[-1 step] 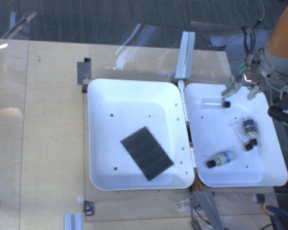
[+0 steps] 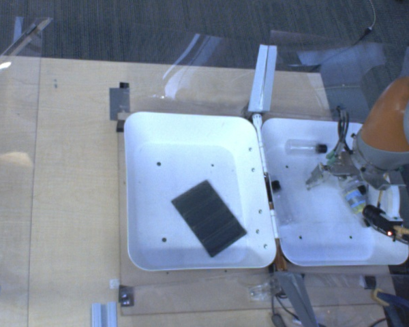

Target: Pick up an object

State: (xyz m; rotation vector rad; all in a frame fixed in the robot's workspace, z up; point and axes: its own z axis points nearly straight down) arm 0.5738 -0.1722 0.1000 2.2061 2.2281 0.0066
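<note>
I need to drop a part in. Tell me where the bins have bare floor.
Left bin: bare all around the dark ribbed pad, widest behind it and to its left. Right bin: bare along the front, beside the divider. Its back and right are crowded by the clear bottle, gripper and small items.

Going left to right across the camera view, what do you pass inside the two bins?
Left bin → dark ribbed rectangular pad lying flat in it → right bin → clear tube with a dark cap near its far wall → claw low over the right bin, below the arm's orange band.
</note>
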